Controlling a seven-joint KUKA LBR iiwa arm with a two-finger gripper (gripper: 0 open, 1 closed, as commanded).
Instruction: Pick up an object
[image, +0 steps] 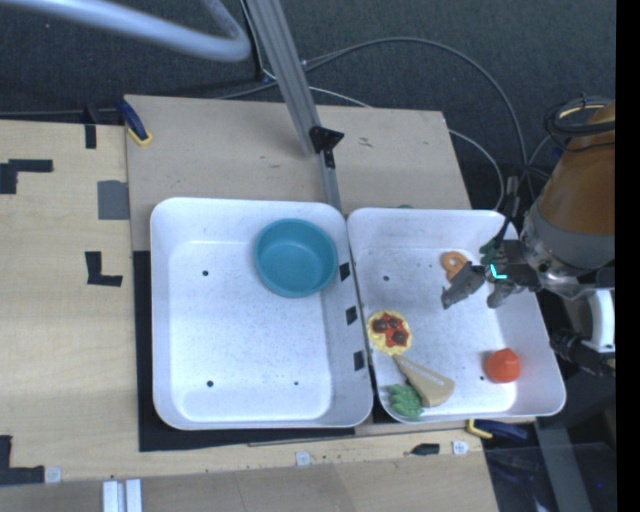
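Note:
My gripper (478, 296) hangs over the right bin (520, 405), near its right side, open with nothing between its two dark fingers (461, 291). A small orange ring-shaped piece (454, 264) lies just up and left of the left finger. An orange-red object (502, 365) sits below the gripper near the bin's right wall. A round yellow piece with red topping (389, 331) lies at the bin's left side. Below it lie a tan wedge (428, 383) and a green piece (404, 401). A blue bowl (296, 257) stands in the left bin (180, 400).
A slanted metal pole (300, 95) comes down from the top to the divider between the bins. Cables (440, 50) loop over the bench behind the right bin. The arm's orange band (585, 190) stands at the right edge.

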